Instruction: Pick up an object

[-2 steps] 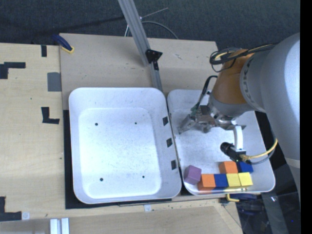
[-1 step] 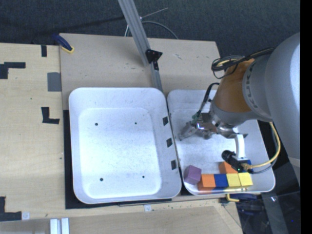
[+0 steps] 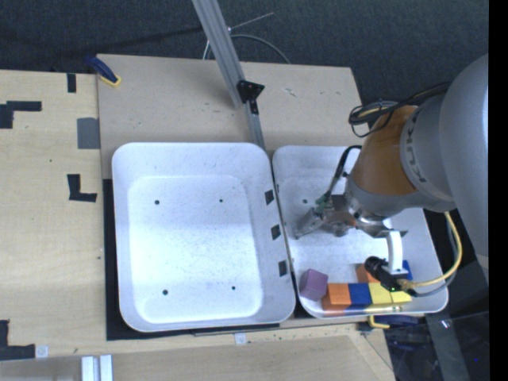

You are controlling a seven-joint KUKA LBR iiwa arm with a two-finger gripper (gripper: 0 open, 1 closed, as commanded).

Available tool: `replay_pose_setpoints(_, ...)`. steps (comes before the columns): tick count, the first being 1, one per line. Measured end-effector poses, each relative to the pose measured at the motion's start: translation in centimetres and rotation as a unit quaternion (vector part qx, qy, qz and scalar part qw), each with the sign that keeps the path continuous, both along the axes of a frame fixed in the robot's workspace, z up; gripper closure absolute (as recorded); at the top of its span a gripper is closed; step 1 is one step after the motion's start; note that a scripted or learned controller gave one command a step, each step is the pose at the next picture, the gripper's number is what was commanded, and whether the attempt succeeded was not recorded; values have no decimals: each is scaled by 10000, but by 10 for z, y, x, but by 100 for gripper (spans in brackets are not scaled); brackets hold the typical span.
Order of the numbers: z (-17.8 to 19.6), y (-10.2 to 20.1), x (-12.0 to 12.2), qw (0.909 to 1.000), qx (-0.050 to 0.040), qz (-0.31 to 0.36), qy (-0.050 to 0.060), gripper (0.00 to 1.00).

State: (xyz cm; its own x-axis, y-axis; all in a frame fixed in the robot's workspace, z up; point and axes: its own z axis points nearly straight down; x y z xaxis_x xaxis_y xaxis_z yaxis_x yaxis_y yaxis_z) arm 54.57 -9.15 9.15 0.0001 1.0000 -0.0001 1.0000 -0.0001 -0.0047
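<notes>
Where dark carpet ends, bench (image 3: 182, 101) bears bins (image 3: 190, 161).

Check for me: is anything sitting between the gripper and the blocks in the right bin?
Nothing visible. The gripper hangs over bare floor of the right bin; the purple block, orange block and blue block lie along the near wall, with open floor between.
</notes>
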Motion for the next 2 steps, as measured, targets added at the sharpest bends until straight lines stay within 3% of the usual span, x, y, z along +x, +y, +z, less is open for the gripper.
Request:
replay_pose_setpoints(1,0,-2,-12,10000,0,1,-3,0)
replay_pose_setpoints(2,0,3,-43,10000,5,-1,7,0)
